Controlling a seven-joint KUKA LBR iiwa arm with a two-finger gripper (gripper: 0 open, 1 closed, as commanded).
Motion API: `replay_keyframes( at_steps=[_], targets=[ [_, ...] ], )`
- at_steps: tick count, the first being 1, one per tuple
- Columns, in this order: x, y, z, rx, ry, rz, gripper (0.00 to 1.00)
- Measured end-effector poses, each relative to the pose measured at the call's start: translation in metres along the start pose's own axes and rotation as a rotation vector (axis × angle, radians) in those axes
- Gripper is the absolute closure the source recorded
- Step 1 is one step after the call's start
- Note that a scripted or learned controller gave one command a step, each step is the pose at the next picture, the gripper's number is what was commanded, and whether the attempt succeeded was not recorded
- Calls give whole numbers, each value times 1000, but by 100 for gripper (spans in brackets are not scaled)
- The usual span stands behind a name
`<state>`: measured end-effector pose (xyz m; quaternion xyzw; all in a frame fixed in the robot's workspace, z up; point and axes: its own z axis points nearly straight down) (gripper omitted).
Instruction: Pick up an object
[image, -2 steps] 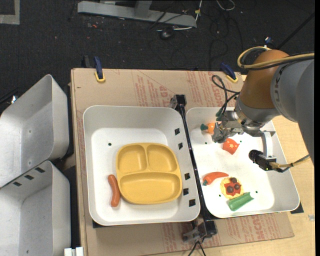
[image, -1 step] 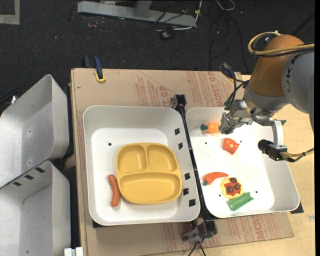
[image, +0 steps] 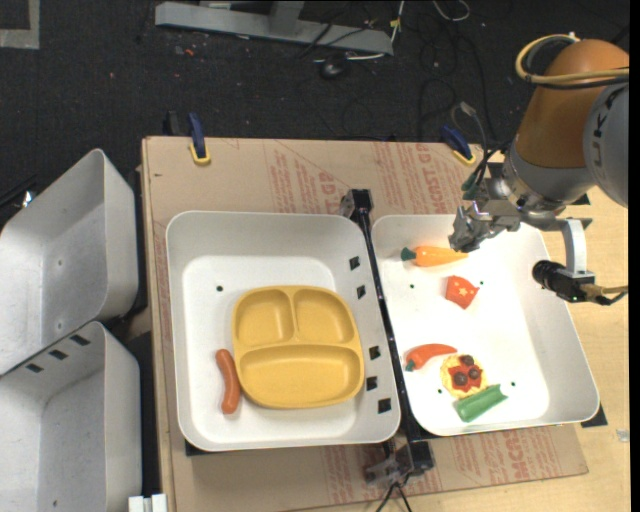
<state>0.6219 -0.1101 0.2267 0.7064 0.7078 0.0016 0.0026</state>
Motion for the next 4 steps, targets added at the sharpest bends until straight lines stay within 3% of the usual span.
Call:
replay_keyframes(
  at_steps=[1, 4],
  targets=[
    [0, 1, -26, 1, 0, 0, 100],
    [165, -11, -16, 8, 3, -7, 100]
  ],
)
